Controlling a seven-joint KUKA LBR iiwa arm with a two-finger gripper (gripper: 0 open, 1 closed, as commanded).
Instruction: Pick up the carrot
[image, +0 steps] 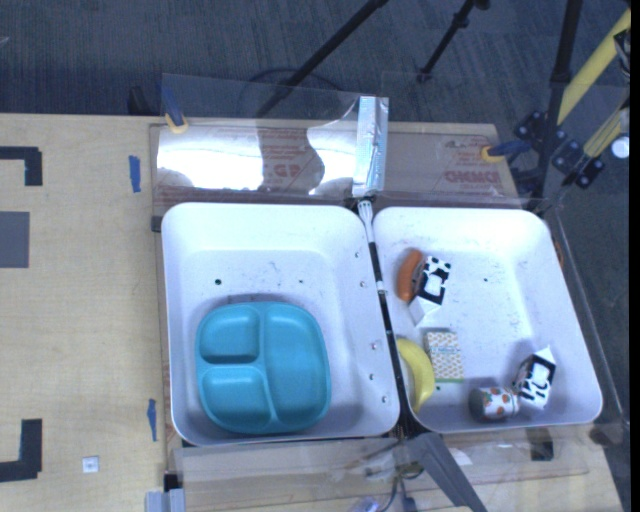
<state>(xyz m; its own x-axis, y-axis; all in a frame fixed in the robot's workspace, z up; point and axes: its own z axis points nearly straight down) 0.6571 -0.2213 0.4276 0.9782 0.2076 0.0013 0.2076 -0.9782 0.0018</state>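
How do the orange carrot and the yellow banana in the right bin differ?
The orange carrot is straight and stubby; the yellow banana is curved and longer. The carrot lies farther up the right white bin, touching a black-and-white tag; the banana lies near the front edge. Both sit near the bin's left wall.

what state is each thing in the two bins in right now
carrot: lying in the right bin, near its left wall, beside a black-and-white tag
banana: lying curved along the right bin's left wall
small can: on its side, near the front rim
patterned block: flat, beside the banana
teal divided plate: upright in the left bin, nothing in its compartments
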